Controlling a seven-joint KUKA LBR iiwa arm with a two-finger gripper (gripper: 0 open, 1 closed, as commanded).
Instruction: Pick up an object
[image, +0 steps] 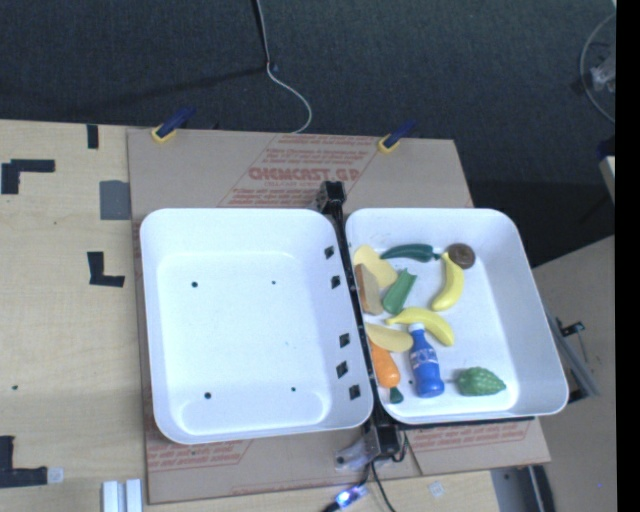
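Observation:
The right bin (505, 300) holds several toy items along its left and middle. A blue bottle (426, 366) with a white label lies near the front. An orange carrot (386, 366) sits left of it, by the divider. A green leafy piece (480, 381) rests at the front right. Two yellow bananas lie in the middle, one upright (449, 285) and one flat (430, 324). A green pepper (398, 291), a dark green cucumber (407, 252), a brown round item (460, 256) and yellow slices (372, 270) sit toward the back.
The left bin (240, 320) stands beside the right one on a cardboard sheet (290, 170). A black hinge clip (331, 193) sits at the back between the bins. A white cable (290, 90) runs down from the top.

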